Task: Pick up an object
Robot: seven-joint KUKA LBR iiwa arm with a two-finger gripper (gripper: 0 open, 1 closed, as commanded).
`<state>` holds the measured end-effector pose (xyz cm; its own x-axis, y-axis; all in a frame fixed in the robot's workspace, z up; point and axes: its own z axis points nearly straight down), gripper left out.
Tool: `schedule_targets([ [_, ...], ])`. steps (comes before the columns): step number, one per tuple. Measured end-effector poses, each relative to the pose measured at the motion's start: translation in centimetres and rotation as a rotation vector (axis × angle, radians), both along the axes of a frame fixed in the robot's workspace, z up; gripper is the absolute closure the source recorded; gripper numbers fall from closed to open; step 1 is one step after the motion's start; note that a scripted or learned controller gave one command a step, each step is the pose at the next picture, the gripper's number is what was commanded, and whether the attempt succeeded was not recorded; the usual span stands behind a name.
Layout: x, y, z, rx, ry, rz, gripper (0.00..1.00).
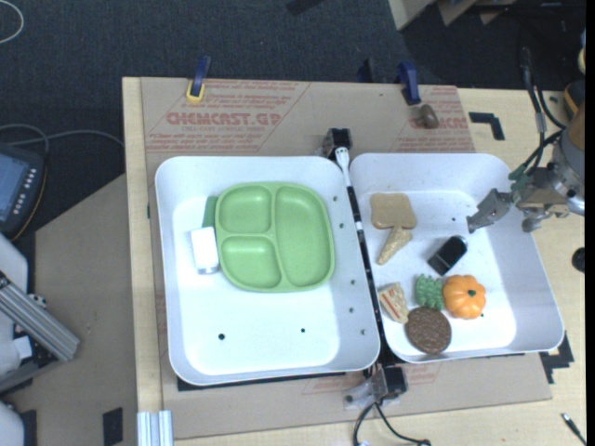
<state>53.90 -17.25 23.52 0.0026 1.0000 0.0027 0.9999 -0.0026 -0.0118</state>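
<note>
The right bin (pixel 521 277) holds several toy foods. A tan toast slice (pixel 392 210) lies at its back left, with a pale wedge (pixel 394 243) just in front of it. A black block (pixel 449 254) lies in the middle. Toward the front sit a green broccoli piece (pixel 428 291), an orange pumpkin (pixel 464 296), a sandwich piece (pixel 393 301) and a brown round patty (pixel 428 329). My gripper (pixel 487 213) reaches in from the right, over the bin's back right part. It is up and to the right of the black block and apart from it, holding nothing that I can see.
The left bin (pixel 186 333) holds a green divided plate (pixel 275 236) and a small white block (pixel 204 249) at the plate's left edge. Clamps and a cardboard sheet (pixel 279 119) lie behind the bins. Cables hang near the arm at the right.
</note>
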Motion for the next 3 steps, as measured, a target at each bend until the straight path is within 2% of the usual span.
schedule_targets([
  [1, 0.2, 0.0, 0.6, -0.003, -0.012, 0.003, 0.0],
  [2, -0.3, 1.0, -4.5, 0.0, -0.005, 0.003, 0.0],
  [3, 0.0, 0.6, -9.1, -0.001, -0.006, 0.002, 0.0],
])
